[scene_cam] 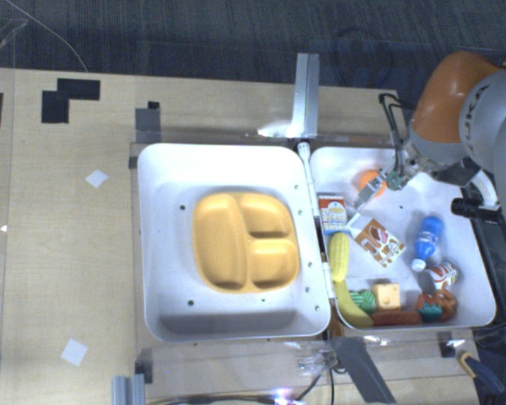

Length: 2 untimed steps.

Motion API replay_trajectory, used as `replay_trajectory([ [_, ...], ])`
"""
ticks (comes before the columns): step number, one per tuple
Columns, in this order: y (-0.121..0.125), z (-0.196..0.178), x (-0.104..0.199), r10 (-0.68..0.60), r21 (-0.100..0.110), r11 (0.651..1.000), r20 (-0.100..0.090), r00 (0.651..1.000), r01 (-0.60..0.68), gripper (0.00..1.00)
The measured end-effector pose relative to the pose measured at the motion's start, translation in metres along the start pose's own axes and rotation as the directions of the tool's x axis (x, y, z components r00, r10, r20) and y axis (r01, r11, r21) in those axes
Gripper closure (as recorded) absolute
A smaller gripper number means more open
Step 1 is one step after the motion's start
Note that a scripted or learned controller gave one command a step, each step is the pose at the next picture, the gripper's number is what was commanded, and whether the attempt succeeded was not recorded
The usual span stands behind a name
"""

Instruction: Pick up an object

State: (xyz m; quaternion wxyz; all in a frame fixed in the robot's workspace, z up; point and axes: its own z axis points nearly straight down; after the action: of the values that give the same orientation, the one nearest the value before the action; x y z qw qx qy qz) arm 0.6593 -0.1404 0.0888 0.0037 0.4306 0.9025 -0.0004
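The gripper [373,189] reaches down-left from the arm [455,108] into the right bin [487,287]; whether it is spread or closed cannot be told. An orange ball [371,178] lies right at its tip, touching or just behind it. Just below it sit one patterned packet [379,242] and, to its left, one small carton [331,212]. Farther below are one banana [342,278], one wooden cube [388,295] and one blue bottle [427,238]. Well to its left, the left bin [164,226] holds one yellow divided tray [244,241].
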Motion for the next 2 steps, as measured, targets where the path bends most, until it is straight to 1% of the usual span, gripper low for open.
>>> replay_trajectory([
  [1, 0.006, -0.014, 0.000, -0.010, -0.013, 1.000, 0.010, 1.000, 0.010, 1.00],
  [2, -0.009, -0.009, -0.018, -0.006, -0.004, 1.000, 0.001, 1.000, 0.006, 1.00],
])
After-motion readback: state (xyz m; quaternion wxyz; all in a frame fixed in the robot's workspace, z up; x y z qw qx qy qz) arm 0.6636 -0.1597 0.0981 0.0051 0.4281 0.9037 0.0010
